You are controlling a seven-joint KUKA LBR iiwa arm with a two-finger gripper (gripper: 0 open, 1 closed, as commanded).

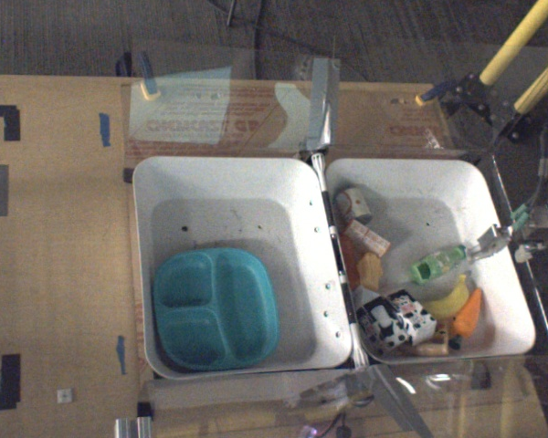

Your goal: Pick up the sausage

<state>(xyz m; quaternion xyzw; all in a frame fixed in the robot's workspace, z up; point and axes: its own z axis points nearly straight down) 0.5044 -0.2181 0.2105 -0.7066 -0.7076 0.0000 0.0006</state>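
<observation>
counter (55, 245): tan board surface, carrying both bins, spreading well away from the hand (507, 237) on its far side.

left bin (219, 176): shallow, white, the one farther from the hand, beyond the shared wall.

right bin (411, 176): shallow, white; the hand sits at its outer rim, about halfway along that side.

plate (215, 308): teal, divided into compartments, lying flat in the left bin, well apart from the hand.

hand: metal-grey, low over the right bin's outer edge; whether it is wide or narrow cannot be told from here, and nothing is seen held in it.

cow-patterned toy (393, 322): black and white, toward the lower corner of the right bin, below the hand in the view.

green bottle (438, 263): lying on its side, its narrow end pointing at the hand and just beside it.

banana (452, 297): yellow, below the hand, just under the bottle.

carrot (468, 310): orange, touching the banana, on the hand's side of it.

sausage (427, 347): brownish, lying along the bin's lower wall, below the carrot and the toy, well apart from the hand.

small box (367, 237): near the shared wall, across the bin from the hand.
</observation>
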